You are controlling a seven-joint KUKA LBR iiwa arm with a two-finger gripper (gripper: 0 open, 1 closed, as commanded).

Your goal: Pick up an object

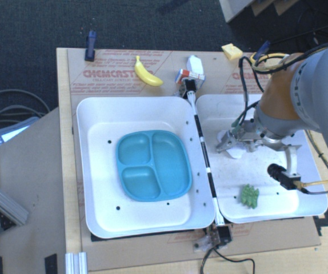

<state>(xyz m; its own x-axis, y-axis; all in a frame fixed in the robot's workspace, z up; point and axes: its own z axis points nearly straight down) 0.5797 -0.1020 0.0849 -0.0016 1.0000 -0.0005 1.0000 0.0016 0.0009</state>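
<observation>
**Green toy in right bin, gripper low beside something white**

Green toy (pixel 249 195) lying loose on the floor of the right bin (pixel 301 207), near the front wall, well apart from the gripper (pixel 232 143). Small, knobbly, probably soft; judged an easy pick from above, nothing crowding it.

Gripper down low over the back-left part of the same bin, wrist bent so the tool points toward the divider between bins. Small white thing (pixel 236 151) just under or beside the tool; too washed out against the white floor to identify, and contact not resolvable. Open or closed: cannot tell. Holding anything: not confirmed.

Arm (pixel 301 90) entering from the right, cable looped over it, leaving the front of the bin unobstructed.

Left bin (pixel 95 170) carrying a blue divided plate (pixel 154 165), flat, roughly centred; too broad for this tool, likely placed as a drop target or distractor.

Outside the bins, on the board behind: banana (pixel 146 73), small carton (pixel 192 71) by the divider, yellow block (pixel 231 51), dark clip (pixel 90 44). All out of play.

Judgement: pick attempt underway, outcome open.
</observation>
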